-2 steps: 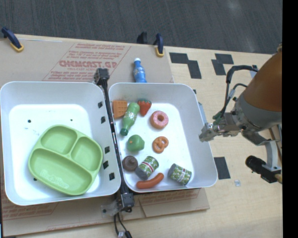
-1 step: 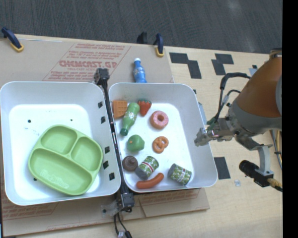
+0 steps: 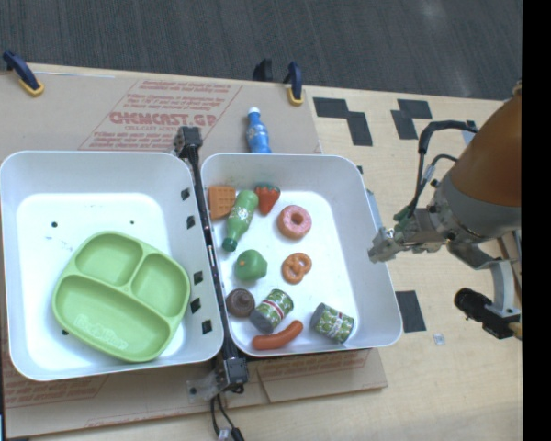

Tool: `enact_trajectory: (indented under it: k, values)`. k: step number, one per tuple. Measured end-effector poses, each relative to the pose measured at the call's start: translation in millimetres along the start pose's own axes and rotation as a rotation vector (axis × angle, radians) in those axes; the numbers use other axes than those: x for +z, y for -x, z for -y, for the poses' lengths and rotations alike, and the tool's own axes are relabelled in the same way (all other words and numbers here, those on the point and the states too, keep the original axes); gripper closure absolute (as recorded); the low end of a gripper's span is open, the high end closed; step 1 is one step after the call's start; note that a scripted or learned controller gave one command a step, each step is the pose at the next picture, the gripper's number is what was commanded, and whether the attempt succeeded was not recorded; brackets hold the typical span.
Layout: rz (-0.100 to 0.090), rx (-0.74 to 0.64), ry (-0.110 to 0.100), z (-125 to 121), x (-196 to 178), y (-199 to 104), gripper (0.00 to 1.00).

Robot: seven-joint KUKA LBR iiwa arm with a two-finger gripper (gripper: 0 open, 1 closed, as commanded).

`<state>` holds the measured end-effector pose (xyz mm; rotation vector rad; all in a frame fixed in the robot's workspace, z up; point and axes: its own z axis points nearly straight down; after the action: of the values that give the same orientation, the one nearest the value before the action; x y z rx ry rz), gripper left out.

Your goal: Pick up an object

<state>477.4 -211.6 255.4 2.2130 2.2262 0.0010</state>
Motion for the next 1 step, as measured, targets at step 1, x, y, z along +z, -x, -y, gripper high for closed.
enact_trajectory:
  k: [1]
  values:
    - [-0.002,0.000,-0.004,0.6,25.8,-3.4,1.00]
